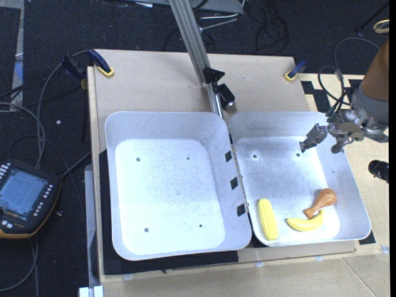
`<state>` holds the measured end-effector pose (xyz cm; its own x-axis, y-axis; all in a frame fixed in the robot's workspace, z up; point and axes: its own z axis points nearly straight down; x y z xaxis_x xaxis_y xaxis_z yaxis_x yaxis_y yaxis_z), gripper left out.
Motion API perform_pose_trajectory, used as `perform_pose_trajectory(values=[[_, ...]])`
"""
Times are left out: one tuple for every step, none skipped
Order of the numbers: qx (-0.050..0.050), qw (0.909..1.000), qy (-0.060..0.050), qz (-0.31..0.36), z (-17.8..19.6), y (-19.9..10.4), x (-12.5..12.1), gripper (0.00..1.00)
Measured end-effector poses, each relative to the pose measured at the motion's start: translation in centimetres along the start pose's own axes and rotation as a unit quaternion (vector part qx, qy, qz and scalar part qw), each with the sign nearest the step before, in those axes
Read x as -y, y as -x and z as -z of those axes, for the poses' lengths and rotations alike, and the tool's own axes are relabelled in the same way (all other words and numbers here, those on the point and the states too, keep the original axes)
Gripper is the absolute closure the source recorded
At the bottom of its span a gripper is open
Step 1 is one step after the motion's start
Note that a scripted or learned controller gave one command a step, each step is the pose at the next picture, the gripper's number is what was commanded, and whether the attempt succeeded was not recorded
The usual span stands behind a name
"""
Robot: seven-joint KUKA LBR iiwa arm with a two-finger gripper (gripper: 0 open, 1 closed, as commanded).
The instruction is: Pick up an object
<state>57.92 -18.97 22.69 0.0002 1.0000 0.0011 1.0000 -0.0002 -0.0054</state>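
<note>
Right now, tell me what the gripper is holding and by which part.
Nothing. The gripper hangs open above the right bin, apart from the corn cob, banana and orange drumstick-shaped toy.

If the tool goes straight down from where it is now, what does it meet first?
Probably the bare floor of the right bin; the tool hangs over its far part, away from the toys, though depth is unclear.

The worktop (161, 82) is a pale wooden board and it fills the middle of the frame. Two shallow white bins lie directly on it, side by side and touching at their inner edges: the left bin (124, 129) and the right bin (272, 125). One yellow clamp (104, 70) sits at the upper left corner of the board, and another yellow clamp (292, 74) at the upper right corner.
</note>
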Motion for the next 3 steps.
perform_pose_trajectory(values=[[0.000,1.0000,0.001,0.000,-4.4,0.5,0.0,0.00],[0.000,1.0000,0.001,0.000,-8.7,0.5,-0.3,0.00],[0.001,1.0000,0.003,0.000,-7.4,0.5,-0.4,1.00]])
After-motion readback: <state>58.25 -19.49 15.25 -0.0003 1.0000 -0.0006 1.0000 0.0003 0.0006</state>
